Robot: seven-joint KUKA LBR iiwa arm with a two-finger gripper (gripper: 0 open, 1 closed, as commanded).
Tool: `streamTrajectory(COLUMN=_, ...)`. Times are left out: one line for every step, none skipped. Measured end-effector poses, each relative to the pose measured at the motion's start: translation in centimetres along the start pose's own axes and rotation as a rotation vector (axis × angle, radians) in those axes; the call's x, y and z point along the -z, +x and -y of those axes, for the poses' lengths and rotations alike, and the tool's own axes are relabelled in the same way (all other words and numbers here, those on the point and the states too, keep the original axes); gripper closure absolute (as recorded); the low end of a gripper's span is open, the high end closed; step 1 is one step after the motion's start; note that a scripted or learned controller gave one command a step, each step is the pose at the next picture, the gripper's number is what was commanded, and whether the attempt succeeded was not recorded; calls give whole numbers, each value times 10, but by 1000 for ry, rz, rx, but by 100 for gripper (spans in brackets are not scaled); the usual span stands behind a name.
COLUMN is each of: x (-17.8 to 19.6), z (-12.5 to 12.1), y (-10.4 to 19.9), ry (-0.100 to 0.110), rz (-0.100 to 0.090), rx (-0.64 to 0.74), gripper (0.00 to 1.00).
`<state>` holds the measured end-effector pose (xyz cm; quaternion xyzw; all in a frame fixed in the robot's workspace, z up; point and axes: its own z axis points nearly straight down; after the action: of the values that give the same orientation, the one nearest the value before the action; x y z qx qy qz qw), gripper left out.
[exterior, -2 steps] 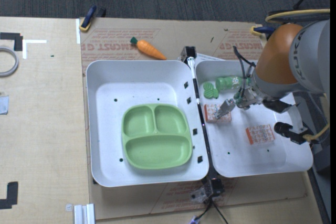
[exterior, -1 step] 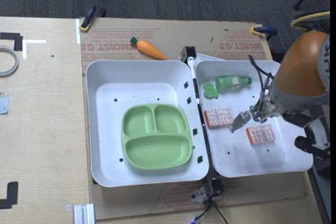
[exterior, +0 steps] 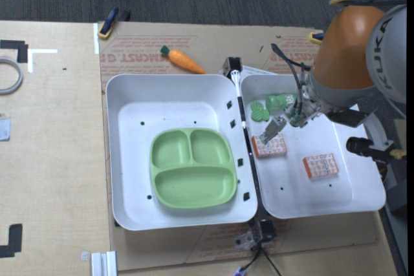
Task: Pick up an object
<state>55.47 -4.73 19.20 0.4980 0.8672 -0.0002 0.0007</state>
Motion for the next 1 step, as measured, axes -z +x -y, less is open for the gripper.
streamTrajectory(x=0, z=34, y=20, ry=0, rz=-1, rx=37, gripper=0)
